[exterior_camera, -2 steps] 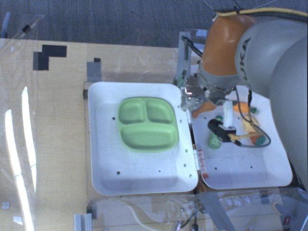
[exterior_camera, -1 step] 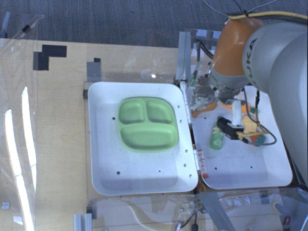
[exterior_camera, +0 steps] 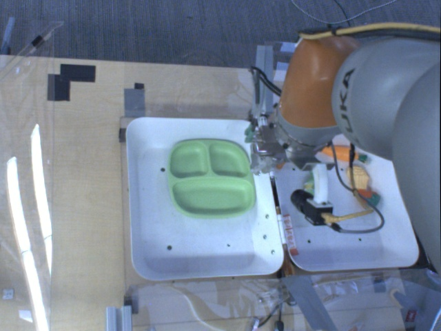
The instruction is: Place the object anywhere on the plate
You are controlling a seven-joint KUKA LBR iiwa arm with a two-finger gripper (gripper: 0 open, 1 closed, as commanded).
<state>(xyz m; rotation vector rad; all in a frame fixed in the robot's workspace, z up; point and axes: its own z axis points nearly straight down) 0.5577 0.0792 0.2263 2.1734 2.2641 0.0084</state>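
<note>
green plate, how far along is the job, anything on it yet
Nothing looks done: the green divided plate in the left bin has all three compartments bare. In hand: the tool sits over the seam between the bins, at the plate's right edge; what it carries cannot be told. Left: getting an object onto the plate, with several small objects lying in the right bin.

One camera looks down at a slant from above the bench (exterior_camera: 69, 185), fixed and set fairly high, so that both white bins fit in frame. The left bin (exterior_camera: 145, 254) with its green plate (exterior_camera: 210, 178) lies near the middle, wholly seen; the right bin (exterior_camera: 365, 254) sits toward the right edge. The far side of the bench and a strip of dark carpet (exterior_camera: 151, 12) run along the top. The arm (exterior_camera: 372, 81) enters from the right, close under the lens, and looms large over the right bin's far part.
</note>
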